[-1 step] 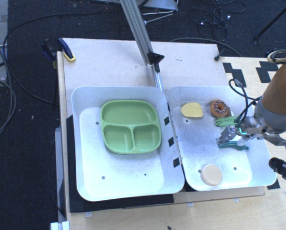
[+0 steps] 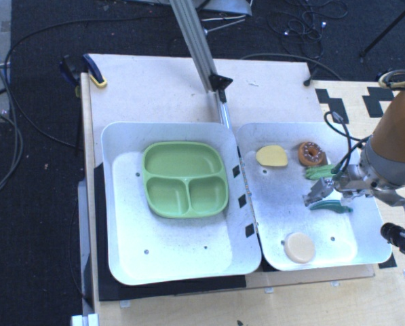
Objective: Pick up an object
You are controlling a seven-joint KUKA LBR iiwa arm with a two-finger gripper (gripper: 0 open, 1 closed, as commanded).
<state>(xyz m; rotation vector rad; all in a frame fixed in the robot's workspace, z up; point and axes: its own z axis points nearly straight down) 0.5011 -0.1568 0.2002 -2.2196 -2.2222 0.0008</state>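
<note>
Over the right bin (image 2: 365, 246), the hand (image 2: 322, 191) hung low between two green pieces (image 2: 319, 172), probably lined up to grab one; whether it gripped anything, I cannot tell. Nearby lay a doughnut (image 2: 312, 153), a yellow piece (image 2: 272, 157) and a pale disc (image 2: 300, 247).

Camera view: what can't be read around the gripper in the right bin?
- Gripper: finger state too small and blurred to read in the camera view.
- Green item above it: partly covered by the gripper, shape unclear.
- Teal item below it: touching the fingers or just beside them, cannot tell.
- Arm: cut off by the right edge.
- Donut, yellow piece, beige disc show whole.
</note>
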